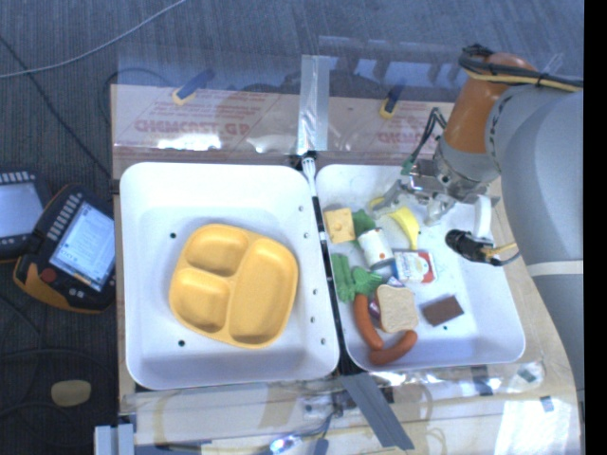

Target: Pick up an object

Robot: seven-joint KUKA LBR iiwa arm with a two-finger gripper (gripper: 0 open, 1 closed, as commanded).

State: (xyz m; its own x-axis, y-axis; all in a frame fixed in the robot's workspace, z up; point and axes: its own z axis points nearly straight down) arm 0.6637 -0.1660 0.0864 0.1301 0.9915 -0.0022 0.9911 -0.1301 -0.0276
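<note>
My gripper (413, 203) hangs low at the back of the right bin (493, 341), its fingers open, just above a yellow banana-like piece (405, 226). Nothing sits between the fingers. Close by lie a yellow cheese block (339, 224), a green piece (364, 222), a white bottle (375, 246) and a small carton (413, 267). Nearer the front are a green vegetable (350, 281), a bread slice (396, 307), a red sausage (377, 338) and a brown chocolate bar (442, 309).
The left bin (142, 254) holds a yellow divided plate (234, 283). A ridge between the bins runs down the middle (321, 254). A handheld pendant (66, 246) lies on the floor at left. The grey arm (541, 178) fills the right side.
</note>
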